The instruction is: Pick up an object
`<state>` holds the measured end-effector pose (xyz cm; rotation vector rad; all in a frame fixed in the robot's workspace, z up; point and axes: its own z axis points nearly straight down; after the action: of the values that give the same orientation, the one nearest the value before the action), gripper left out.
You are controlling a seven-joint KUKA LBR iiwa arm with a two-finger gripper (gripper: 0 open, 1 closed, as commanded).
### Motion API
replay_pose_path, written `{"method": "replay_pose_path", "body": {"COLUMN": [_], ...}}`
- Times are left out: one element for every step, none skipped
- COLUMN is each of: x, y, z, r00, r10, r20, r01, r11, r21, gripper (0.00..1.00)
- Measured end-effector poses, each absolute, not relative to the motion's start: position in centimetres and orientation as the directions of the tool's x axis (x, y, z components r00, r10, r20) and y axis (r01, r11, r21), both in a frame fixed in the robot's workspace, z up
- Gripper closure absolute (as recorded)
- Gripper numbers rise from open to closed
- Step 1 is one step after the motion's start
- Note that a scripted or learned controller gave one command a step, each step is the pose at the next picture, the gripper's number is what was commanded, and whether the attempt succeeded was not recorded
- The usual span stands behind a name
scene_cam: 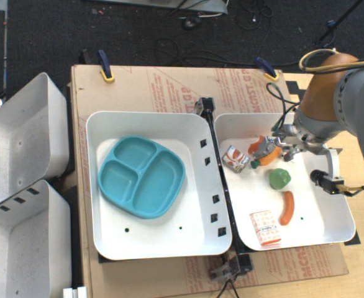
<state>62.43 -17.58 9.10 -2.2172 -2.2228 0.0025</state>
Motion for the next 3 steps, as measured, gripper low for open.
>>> {"method": "replay_pose_path", "body": {"x": [62.5,61.9,61.7], "y": [-17.6,-17.8,-18.6], "z": [10.3,16.4,22.2], "r00": [-0.003,0.002,0.002], "r10": [1.000,1.000,1.000], "r20": [-0.001,-0.002,-0.003], "r01": [1.000,1.000,1.000], "r11": [0.003,-0.002,-0.002], "r21": [0.000,0.006,0.006], "gripper": [1.00,1.00,1.00]}}
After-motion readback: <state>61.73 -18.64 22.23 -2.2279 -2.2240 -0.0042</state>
